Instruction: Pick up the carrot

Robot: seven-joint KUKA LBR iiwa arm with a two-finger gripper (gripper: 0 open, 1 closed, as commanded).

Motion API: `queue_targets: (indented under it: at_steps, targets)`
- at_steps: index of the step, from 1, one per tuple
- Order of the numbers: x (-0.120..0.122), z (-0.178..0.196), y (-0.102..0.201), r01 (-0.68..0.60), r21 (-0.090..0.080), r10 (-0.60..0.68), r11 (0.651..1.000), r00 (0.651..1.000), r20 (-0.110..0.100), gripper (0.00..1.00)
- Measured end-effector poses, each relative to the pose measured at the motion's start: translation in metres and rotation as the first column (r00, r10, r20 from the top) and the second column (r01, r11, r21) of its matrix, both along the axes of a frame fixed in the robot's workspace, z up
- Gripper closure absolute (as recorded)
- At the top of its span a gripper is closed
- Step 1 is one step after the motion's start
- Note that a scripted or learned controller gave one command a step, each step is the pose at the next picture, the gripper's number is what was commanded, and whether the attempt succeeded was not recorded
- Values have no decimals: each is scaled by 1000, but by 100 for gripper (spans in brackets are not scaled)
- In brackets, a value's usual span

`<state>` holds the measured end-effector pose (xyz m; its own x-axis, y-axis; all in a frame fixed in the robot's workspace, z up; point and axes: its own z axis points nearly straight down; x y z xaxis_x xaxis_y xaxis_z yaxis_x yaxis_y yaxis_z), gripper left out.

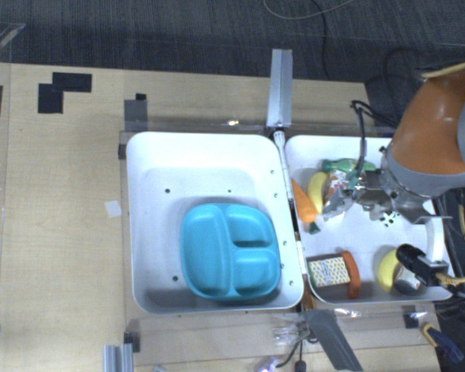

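The arm (442, 130) runs off the right edge; the end effector's (337, 200) fingers are blurred.

place: robotics lab, probably | cues: bench (54, 208); twin white bins (139, 208); arm (438, 134)

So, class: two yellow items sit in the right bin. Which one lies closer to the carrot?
The yellow item at the bin's left side, right beside the carrot and near the hand. The other yellow item sits toward the bin's lower right corner.

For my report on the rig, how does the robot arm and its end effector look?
The arm has a broad orange band above a grey wrist, with dark lettering at its right edge. The end effector is silver-grey metal, and a black cable runs to it.
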<state>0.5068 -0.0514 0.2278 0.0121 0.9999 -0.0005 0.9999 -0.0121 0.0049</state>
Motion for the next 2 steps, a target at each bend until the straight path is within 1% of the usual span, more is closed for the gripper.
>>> queue_targets:
  at_steps: [1,2]
  targets:
    - [32,-43,18,-284,0,284,959,959,-2,0]
    - [-10,-43,-4,-192,0,192,981,981,-1,0]
